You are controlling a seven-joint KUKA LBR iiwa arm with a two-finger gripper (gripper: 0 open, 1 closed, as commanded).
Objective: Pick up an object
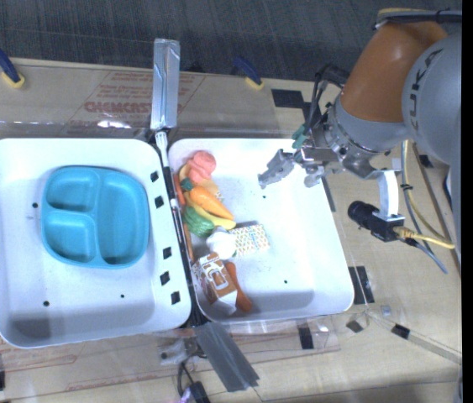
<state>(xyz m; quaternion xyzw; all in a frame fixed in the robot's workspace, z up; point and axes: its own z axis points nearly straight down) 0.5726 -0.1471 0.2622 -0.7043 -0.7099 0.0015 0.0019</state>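
Camera view: grey two-finger claw [271, 175] hovers over bare right half of right white bin [316, 263], fingers' spread unclear, nothing seen held. Small toy foods [207, 208] heaped along bin's left wall, well apart. Blue divided plastic tray [96, 215] sits in left white bin [1, 225].

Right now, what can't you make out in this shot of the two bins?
- Gripper: too small and blurred in the camera view to tell whether it's open or shut.
- Toy pile in the right bin: items overlap, lower ones partly hidden.
- Arm: cut off by the top edge.
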